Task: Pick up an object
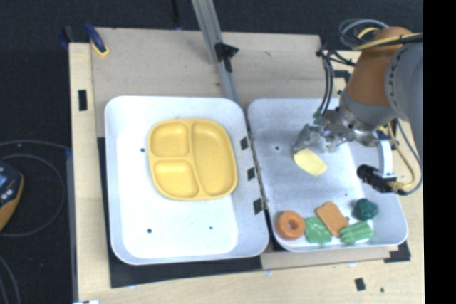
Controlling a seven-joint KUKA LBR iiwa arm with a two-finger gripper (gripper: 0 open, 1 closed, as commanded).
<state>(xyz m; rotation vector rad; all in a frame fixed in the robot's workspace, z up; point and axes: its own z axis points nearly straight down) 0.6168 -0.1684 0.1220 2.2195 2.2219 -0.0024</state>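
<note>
Left bin (128,224) carries a yellow divided plate (192,158), dead centre. Over in the right bin (274,124), a pale yellow piece (311,162) sits right at the gripper (308,142), touching its tip at about six o'clock; whether it's clamped, I can't tell. Along the near edge: orange ring (290,224), green pieces (318,231), orange block (331,217), dark green lump (365,209)

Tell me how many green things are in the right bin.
3, all near the front edge of the right bin: a light green piece beside the orange ring, a green piece further right, and a dark green lump above it.
</note>
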